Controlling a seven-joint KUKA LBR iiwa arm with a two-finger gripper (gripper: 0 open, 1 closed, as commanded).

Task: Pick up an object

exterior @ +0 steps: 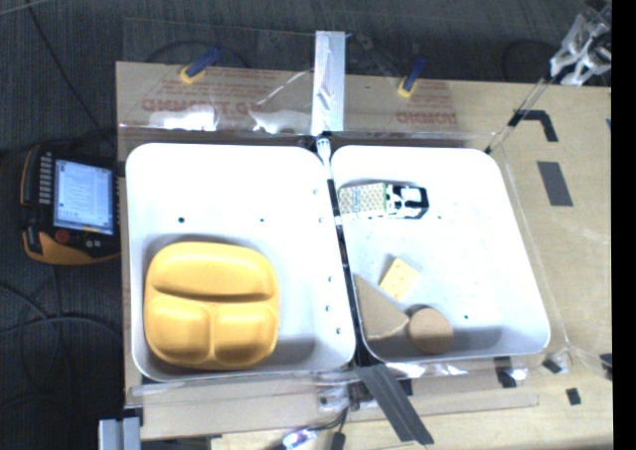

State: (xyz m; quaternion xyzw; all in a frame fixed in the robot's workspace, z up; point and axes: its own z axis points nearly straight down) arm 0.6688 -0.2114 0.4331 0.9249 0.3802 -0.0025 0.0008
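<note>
The left bin (pixel 229 165) holds a large yellow moulded block (pixel 211 314) in its near half. In the right bin (pixel 487 239) a flat patterned packet with a black-and-white end (pixel 383 200) lies at the far left. A small yellow square piece (pixel 398 278) sits nearer the middle. A brown wedge (pixel 381 316) and a tan round piece (pixel 430 330) rest side by side against the near wall. My gripper (pixel 581 46) is at the far right top of the camera view, well beyond the right bin and away from every object.
A pendant with a lit screen (pixel 75 205) lies on the floor left of the bench. A metal post (pixel 329 80) stands behind the seam between the bins, with two yellow-and-blue clamps (pixel 202 65) (pixel 410 79) on the back board. Black tape marks (pixel 553 183) lie right of the bins.
</note>
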